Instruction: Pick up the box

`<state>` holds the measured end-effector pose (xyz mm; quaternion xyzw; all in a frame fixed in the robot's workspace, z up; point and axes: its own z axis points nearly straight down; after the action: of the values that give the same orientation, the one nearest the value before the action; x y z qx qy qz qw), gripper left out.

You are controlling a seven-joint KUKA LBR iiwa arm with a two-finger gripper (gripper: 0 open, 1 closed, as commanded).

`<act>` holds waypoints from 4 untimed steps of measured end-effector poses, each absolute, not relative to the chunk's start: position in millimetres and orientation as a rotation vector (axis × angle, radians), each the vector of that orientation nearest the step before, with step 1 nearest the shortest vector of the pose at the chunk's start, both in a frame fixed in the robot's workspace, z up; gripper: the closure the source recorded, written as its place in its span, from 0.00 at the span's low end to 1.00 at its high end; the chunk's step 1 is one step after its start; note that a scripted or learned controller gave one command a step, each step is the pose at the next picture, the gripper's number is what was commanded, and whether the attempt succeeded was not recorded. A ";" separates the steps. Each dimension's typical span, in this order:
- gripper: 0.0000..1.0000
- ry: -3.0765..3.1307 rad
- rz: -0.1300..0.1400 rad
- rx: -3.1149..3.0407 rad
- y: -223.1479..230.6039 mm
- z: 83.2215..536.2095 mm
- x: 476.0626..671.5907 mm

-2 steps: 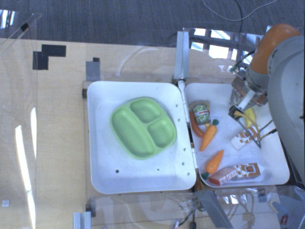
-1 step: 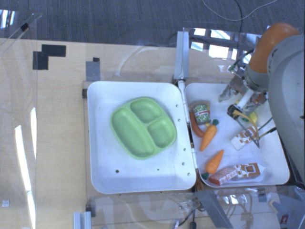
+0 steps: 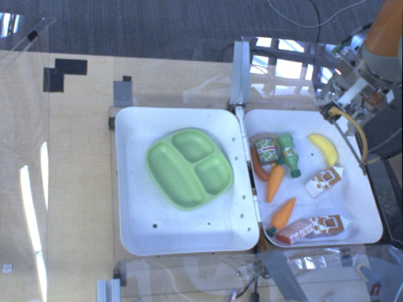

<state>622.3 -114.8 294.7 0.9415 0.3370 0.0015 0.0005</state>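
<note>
A wooden bench [image 3: 63,168] is shown before grey carpet [image 3: 157,11]. A plate [image 3: 189,167] is set in the left bin [image 3: 135,231]. In the right bin [image 3: 371,222], a small box [image 3: 323,182] is placed mid-right and a long box [image 3: 310,229] by the near rim. The gripper [image 3: 341,99] is held over the far corner; its opening cannot be told.

Bench [image 3: 63,200]: left bin [image 3: 145,234], right bin [image 3: 360,201].
</note>
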 end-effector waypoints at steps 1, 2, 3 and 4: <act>0.00 0.955 -0.002 2.995 -111.2 183.5 625.4; 0.00 0.557 0.000 3.093 -104.8 123.3 657.6; 0.00 0.319 0.005 3.127 -78.0 272.0 643.3; 0.00 0.322 -0.004 3.127 -87.7 106.9 617.2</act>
<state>617.2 -87.7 106.9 0.9947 0.1023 -0.0013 -0.0008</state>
